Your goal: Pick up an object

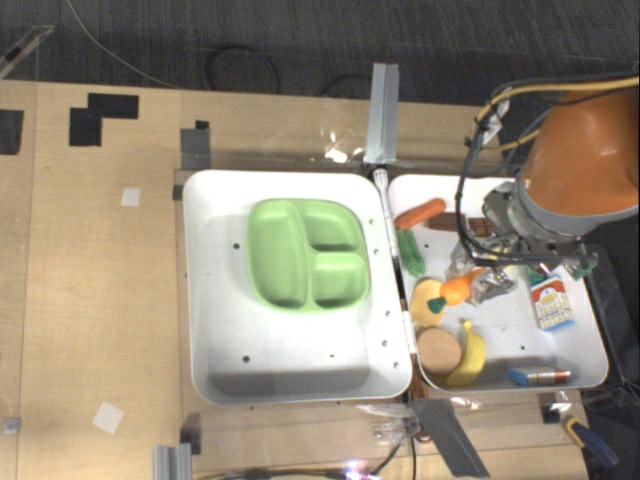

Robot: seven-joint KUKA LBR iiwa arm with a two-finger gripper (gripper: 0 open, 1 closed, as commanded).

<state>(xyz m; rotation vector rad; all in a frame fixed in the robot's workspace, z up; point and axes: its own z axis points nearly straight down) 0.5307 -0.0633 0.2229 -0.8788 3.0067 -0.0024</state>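
Orange toy fruit (456,290) sits centre of right bin (590,363), just under pincer (480,280). Pincer width: cannot tell, wrist hides it. Good approach, my guess: descend straight, centre on fruit, avoid yellow banana (468,353) and red-white carton (550,303) nearby. Green divided plate (305,253) in left bin irrelevant.

a robot lab: wooden bench (90,298), two bins (215,368), cables (240,68).

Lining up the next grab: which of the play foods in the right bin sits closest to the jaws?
The small orange fruit, just left of the gripper. The banana, round cookie and carrot lie farther off.
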